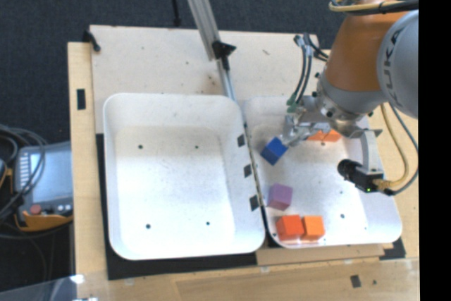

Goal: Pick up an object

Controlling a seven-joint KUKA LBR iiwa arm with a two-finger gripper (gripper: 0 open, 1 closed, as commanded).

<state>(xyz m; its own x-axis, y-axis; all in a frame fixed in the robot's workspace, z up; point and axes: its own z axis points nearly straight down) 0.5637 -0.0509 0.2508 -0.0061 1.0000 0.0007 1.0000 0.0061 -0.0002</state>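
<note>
In the right bin (380, 222), a blue cube (274, 150) sits tilted close to the left wall. My gripper (291, 130) hangs just above and to the right of it, at the end of the grey and orange arm; whether it touches the cube cannot be made out. A purple cube (280, 196) lies further toward the front. Two orange blocks (289, 226) (313, 226) rest side by side at the bin's front edge. Another orange piece (325, 137) shows partly from under the wrist.
The left bin (120, 116) stands beside the right one, with a dark divider strip between them. A slanted metal rail (201, 3) rises from the back of the bench. Cables and a black fitting (356, 176) hang from the arm over the right bin.
</note>
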